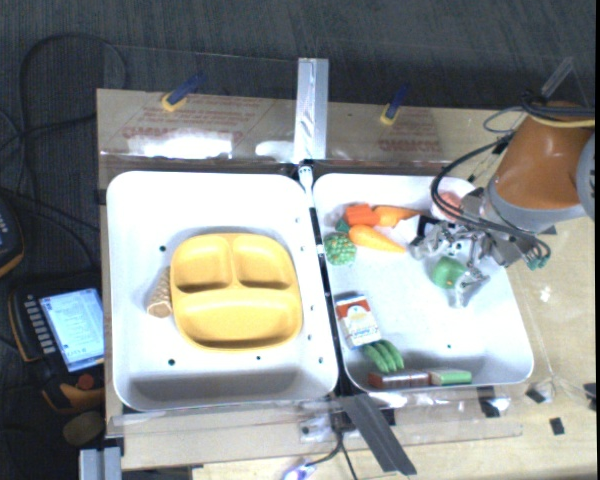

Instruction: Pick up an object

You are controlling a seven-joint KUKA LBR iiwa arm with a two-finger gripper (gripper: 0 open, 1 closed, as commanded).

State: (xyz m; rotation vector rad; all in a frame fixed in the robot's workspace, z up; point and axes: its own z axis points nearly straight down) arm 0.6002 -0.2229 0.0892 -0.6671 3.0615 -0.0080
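The grasp step is judged in hand: the pincer [458, 268] is lowered over a small green object [445, 272] in the right bin [500, 353]. Whether it is closed cannot be told; a secure lift is called for next.

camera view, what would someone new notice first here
The big yellow divided tray in the left bin draws the eye first, with a small tan cone-shaped item tucked against its left edge. Next comes the right bin, scattered with small toy foods: carrots near the top, a green piece beside them. The arm's orange band stands out at right, its end effector low over a green object.
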